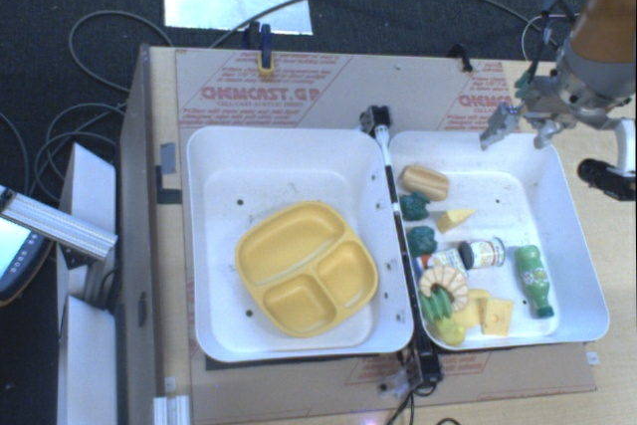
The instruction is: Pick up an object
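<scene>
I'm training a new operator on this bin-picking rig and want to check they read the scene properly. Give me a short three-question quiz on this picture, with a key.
1. True or false: the yellow divided tray lies in the left bin.
2. Which object lies nearest the right bin's right wall? A) bread roll B) green bottle C) cheese wedge
3. Fill in: the gripper hangs over the right bin's ____ edge, holding nothing.

Key: 1 true; 2 B; 3 far (top)
</scene>
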`<state>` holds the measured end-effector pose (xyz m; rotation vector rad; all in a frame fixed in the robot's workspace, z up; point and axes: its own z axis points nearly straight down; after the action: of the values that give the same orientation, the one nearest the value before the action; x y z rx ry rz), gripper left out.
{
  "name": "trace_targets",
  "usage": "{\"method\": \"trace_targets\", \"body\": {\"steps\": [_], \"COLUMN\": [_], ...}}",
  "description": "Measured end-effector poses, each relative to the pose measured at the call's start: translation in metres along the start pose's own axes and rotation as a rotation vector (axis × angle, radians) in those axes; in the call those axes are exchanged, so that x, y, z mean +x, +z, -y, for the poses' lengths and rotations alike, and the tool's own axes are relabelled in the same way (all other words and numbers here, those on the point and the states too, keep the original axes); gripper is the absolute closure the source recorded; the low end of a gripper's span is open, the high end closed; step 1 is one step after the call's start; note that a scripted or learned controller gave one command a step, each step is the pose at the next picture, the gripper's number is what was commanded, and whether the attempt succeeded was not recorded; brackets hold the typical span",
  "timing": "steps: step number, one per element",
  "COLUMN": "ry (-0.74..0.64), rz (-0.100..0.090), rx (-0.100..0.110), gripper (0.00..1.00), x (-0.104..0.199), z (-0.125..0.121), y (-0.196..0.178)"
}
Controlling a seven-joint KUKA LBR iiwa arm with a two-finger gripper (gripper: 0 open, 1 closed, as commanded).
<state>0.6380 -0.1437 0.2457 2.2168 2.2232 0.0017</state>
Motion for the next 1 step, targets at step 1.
{"method": "trace_targets", "body": {"steps": [1], "ry": [0.001], "rz": [-0.001], "rx": [0.003], "gripper": [0.00], "x": [0.0145], "z": [0.0353], "y": [0.1263]}}
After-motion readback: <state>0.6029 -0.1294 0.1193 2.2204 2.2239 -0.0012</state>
